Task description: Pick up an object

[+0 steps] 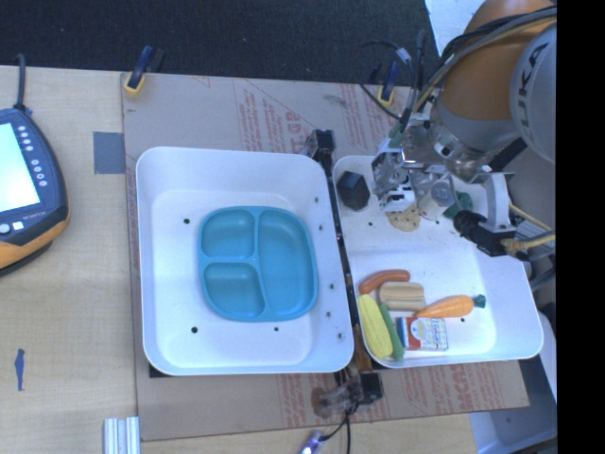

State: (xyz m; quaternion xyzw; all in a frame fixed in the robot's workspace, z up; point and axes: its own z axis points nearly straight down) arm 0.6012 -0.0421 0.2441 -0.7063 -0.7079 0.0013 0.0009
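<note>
One fixed camera looks down at a slant on both white bins (151, 253).

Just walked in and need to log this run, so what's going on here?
A KUKA arm reaches in from the right, its gripper low over the far end of the right bin, by a cookie and a black object. I can't see anything held. Nearer in that bin lie a hot dog, corn, a carrot and a small carton. The left bin holds a blue divided plate.
</note>
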